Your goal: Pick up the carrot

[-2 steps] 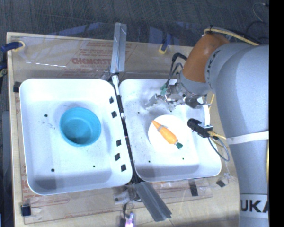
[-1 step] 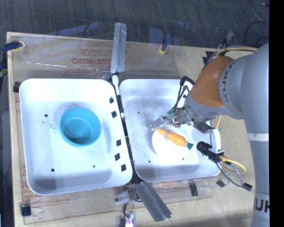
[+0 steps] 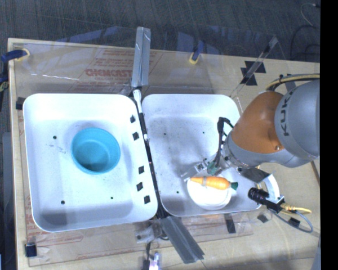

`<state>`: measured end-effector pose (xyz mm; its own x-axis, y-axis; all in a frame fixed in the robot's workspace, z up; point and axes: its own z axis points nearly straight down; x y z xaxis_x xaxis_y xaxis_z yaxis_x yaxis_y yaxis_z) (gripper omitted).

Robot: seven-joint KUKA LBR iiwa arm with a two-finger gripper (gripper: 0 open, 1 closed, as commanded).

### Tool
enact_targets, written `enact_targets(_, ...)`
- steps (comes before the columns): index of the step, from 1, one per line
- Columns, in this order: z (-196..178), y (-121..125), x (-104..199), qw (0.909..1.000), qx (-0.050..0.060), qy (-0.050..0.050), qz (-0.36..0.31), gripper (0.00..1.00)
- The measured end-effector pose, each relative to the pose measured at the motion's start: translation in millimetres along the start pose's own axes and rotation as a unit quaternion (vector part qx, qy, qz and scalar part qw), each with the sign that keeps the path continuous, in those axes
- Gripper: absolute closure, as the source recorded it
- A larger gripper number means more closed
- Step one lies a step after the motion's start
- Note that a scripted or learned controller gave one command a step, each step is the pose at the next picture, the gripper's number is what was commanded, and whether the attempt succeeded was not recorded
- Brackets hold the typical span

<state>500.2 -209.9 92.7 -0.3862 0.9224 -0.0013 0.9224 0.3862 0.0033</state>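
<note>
Bench (image 3: 270, 61) — two white bins (image 3: 39, 167) side by side.

Two smooth white plastic bins (image 3: 45, 207) sit on a matt wooden worktop (image 3: 281, 241). Glossy blue bowl (image 3: 96, 150). Smooth orange carrot (image 3: 212, 182), plastic-looking.

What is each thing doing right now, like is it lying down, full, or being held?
carrot: lying on its side across the white bowl, not lifted.
white bowl: upright in the right bin, carrot on top.
blue bowl: upright in the left bin, nothing inside.
gripper: low over the right bin, just above the carrot.
</note>
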Motion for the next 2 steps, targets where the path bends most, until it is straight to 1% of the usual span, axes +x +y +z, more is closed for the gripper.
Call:
enact_targets(1,-2,-18,6,0.9943,-0.003,-0.003,0.107,0.00)
enact_targets(2,0,6,70,0.9863,0.000,0.000,0.165,0.00)
